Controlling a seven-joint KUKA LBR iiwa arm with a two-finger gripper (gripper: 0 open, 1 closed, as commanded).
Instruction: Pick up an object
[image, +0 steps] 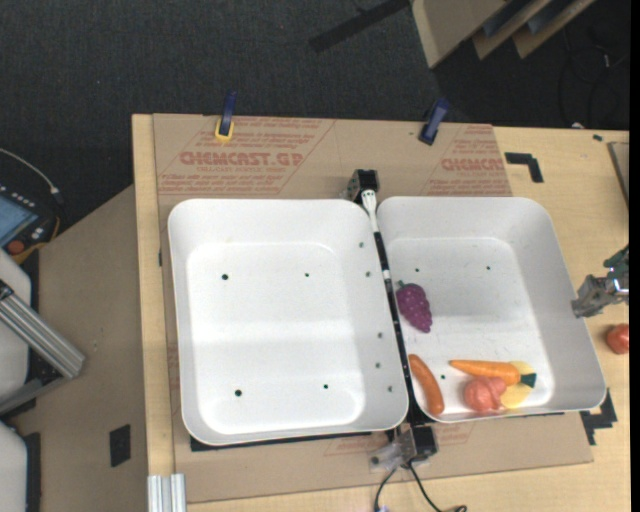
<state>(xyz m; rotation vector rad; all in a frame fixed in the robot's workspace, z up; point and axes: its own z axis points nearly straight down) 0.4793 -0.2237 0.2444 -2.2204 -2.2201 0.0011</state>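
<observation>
Your gripper sits at the right bin's outer rim, cut off by the frame edge; whether it's clenched, you cannot tell. Inside that bin, purple grapes lie by its left wall, with a carrot near its front wall.

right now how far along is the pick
Nothing looks done: the grapes, carrot, sausage, peach and lemon all lie in the right bin. The gripper sits at that bin's right edge, over none of them. Reaching in, grasping and lifting are all left.
</observation>
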